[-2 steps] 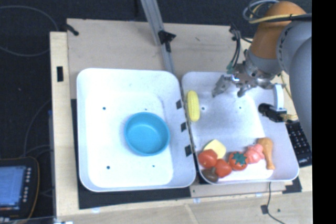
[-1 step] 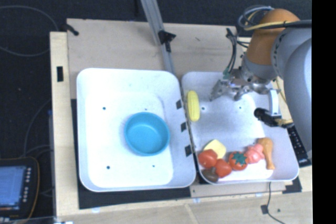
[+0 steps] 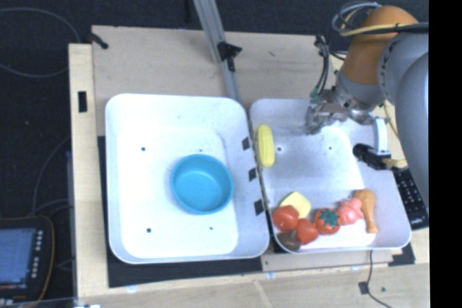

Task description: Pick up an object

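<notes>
- Metal two-finger gripper (image 3: 323, 117) hovers over the right white bin's (image 3: 317, 155) far edge; whether its fingers are open, I cannot tell.
- Nothing lifted: yellow plastic corn cob (image 3: 265, 145) lies by the left wall, small toys cluster (image 3: 325, 216) along the near edge.

A yellow corn cob (image 3: 265, 145) lies along the left wall of the right bin. A yellow block (image 3: 297, 203), red tomatoes (image 3: 286, 217), a strawberry (image 3: 327, 221) and a pink and orange toy (image 3: 359, 209) sit bunched near its front edge.
</notes>
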